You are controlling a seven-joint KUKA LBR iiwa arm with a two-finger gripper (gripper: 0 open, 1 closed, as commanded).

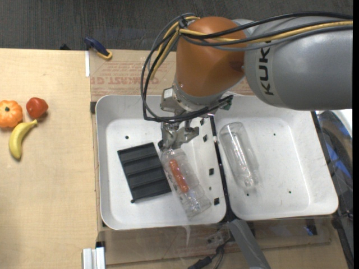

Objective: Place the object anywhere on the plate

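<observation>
A dark grey ribbed carpet floor [84, 10] runs along the top, well above and behind the jaws. Far to the left of the jaws lies a pale wooden tabletop [45, 206]. Between the floor and the jaws sits a flat sheet of brown cardboard with reddish printing [126, 74], and on its upper left corner rests a small blue and yellow clamp [97, 47]. Below the jaws, along the bottom edge, a light plywood bench edge [162, 248] shows. The light is even and soft.
</observation>
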